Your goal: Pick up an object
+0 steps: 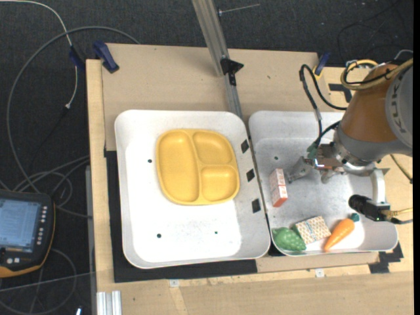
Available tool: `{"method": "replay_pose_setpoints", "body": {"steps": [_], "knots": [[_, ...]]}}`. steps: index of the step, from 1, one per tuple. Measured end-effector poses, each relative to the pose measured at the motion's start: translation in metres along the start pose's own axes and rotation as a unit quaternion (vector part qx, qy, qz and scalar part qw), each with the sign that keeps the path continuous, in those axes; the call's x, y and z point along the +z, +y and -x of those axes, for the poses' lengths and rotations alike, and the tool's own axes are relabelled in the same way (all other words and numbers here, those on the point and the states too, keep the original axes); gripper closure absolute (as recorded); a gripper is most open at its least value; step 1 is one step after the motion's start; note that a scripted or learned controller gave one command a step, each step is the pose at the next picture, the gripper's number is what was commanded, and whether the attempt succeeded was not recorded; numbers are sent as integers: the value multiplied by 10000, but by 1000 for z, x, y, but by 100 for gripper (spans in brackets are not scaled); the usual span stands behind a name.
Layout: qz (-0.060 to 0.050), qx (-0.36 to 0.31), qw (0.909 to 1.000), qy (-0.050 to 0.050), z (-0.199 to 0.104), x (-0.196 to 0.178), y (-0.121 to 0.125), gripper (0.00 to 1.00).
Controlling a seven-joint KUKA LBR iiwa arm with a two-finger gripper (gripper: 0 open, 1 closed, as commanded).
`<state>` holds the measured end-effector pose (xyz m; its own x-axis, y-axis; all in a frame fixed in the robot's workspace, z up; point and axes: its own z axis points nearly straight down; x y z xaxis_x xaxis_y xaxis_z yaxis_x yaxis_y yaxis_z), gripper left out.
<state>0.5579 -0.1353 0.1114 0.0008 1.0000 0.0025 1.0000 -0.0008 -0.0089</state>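
Camera view, looking down on the worktop (197, 287): the things open to picking all lie in the right bin (289, 136). A small white-and-orange box (279, 187) rests flat near that bin's left wall, roughly mid-length; along the near rim, clustered in the low corner, sit a green lumpy toy (289, 239), a patterned block (312, 230) touching it, and a toy carrot (338, 233) just beside the block, tilted with its green top toward the arm. That crowding looks like loose items dropped in and settled against the rim. The pincer (314, 166) hangs over the bare middle of the right bin, near the box but apart from it, with nothing visible between its fingers; whether they are spread or closed I cannot tell from this angle. The grey arm (374, 123) reaches in from the right, bent low over the bin, which suggests it is positioning for a grasp, probably on the box. The left bin (138, 228) carries a yellow divided tray (197, 166), upright and centred toward its far end.
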Motion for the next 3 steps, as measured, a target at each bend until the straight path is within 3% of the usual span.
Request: {"method": "replay_pose_setpoints", "body": {"steps": [1, 3], "knots": [[47, -7, 10000, -4, -1, -15, 3, 100], [76, -13, 10000, -18, -2, -102, 6, 100]]}}
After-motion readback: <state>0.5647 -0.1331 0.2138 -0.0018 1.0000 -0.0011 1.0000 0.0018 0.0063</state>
